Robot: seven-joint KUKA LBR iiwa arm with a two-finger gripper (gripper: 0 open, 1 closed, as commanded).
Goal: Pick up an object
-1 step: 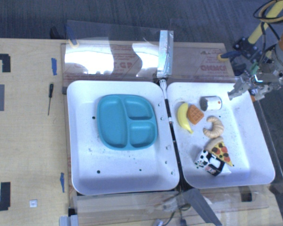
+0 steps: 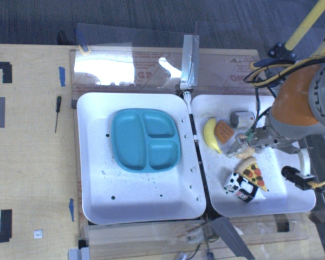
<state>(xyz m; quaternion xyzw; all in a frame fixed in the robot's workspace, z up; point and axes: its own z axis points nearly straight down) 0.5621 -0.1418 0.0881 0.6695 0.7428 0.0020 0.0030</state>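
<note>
Camera view, from above at a slant: wooden bench w/ two shallow white bins side by side. Left bin holds a blue divided tray, three compartments, lying flat near the bin's middle.

Right bin holds several small objs. A yellow banana lies near the bin's left wall, curved, roughly upright in the frame. Just beside it on the right, touching or nearly so, an orange-brown piece w/ ridged face. Above-right of that, a small grey cylinder on its side. Lower in the bin, a toy pizza slice, tan crust, red top w/ dark dots, tilted. Touching its lower left edge, a black-and-white patterned item; can't tell what it is.

Arm comes in from the right, grey w/ orange band, cables looped above it. Gripper sits low over the right bin, between the grey cylinder and the pizza slice, near the orange-brown piece. Claw state: can't tell, too blurred and cluttered. Nothing visibly clamped in it.

A clear plastic sheet stands behind the bins.
</note>
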